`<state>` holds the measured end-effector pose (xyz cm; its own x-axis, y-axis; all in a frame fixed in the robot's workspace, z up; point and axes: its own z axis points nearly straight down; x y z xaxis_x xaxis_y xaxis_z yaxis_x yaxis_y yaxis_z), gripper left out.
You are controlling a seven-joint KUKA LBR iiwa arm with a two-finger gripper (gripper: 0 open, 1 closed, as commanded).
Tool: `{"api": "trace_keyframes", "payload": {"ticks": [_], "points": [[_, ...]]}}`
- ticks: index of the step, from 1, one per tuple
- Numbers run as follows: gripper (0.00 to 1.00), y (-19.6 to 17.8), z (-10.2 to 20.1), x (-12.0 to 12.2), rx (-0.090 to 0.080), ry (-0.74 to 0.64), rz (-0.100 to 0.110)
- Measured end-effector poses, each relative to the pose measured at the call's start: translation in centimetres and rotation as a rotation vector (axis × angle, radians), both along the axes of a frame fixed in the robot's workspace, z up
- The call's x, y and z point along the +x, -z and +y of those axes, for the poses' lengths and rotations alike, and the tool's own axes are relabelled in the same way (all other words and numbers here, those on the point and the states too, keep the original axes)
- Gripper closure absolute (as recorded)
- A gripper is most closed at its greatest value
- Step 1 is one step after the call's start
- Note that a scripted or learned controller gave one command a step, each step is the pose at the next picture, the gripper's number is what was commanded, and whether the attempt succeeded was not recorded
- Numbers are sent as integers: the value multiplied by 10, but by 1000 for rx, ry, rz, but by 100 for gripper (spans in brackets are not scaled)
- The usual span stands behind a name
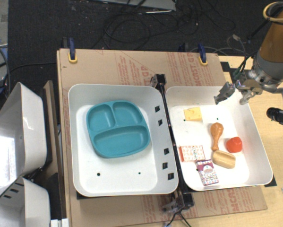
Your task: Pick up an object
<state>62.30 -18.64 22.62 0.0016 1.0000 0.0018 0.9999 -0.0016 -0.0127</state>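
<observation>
My gripper (pixel 235 91) hangs over the far right corner of the right bin (pixel 259 141), fingers spread apart, nothing between them. One fingertip sits above the bin floor near the back wall, the other out toward the right rim.

Below me, choices. The yellow block (pixel 193 114) lies nearest, flat on the floor with bare white all round it, clear of the far wall and of the divider side. Good open room there. Further down, the wooden pin (pixel 217 134) stands lengthwise, its fat end just beside the tan bread roll (pixel 224 159). The orange-red piece (pixel 234 144) sits right next to both, close to the right wall; that cluster is tight.

Toward the near edge, the flat red-and-white packet (pixel 192 152) lies hard by the left wall of this bin, and the small pink-and-purple box (pixel 207 172) sits just below it, near the front rim, next to the roll.

Across the black divider clips, the left bin (pixel 80 141) carries the teal sectioned plate (pixel 117 129), set toward its far side, with white floor open in front of it. Brown board (pixel 132 63) frames both bins.
</observation>
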Motion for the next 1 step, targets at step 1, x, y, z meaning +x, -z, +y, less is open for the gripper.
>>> {"api": "trace_keyframes", "payload": {"ticks": [1], "points": [[0,-8,0,3,-3,-3,-13]]}}
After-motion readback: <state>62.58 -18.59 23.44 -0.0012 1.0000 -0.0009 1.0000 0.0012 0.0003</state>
